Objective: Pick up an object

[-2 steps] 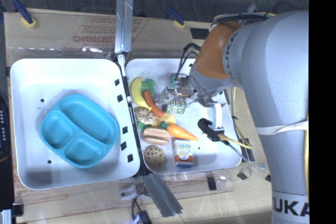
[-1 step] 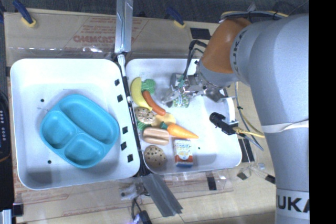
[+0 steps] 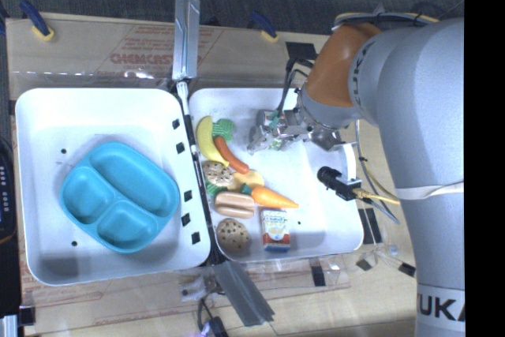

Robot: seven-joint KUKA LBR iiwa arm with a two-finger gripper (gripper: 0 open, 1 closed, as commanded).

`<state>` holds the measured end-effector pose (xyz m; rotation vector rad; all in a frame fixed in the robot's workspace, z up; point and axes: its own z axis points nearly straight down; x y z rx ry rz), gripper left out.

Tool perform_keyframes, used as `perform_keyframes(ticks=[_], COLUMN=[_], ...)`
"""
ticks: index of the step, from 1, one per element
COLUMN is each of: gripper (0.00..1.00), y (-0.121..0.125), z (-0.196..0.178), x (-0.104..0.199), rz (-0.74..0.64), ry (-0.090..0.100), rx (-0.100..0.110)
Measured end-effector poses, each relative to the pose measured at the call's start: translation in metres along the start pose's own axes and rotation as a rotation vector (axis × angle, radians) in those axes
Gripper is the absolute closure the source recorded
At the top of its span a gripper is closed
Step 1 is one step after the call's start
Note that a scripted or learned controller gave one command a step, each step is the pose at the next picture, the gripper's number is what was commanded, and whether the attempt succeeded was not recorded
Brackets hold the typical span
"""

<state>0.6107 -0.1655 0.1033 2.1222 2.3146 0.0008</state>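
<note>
Faint red lettering that seems to begin "CHEMCAS" runs across the cardboard sheet (image 3: 126,51) behind the bins, white letters "UKA" stand on the arm's grey base (image 3: 439,304) at the lower right, and the print on the small carton (image 3: 275,231) is too small to read.

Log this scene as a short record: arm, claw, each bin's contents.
arm: grey arm reaching in over the right bin
claw: claw low in the right bin's upper part, nothing seen between its fingers
left bin: left bin holds a blue divided tray
right bin: banana, carrot, hot dog, small carton
</note>
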Motion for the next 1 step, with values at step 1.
perform_keyframes(ticks=[1], gripper=[1.0], y=[-0.0163], z=[-0.1052], x=[0.0672], rz=[-0.046], ry=[0.0], rx=[-0.005])
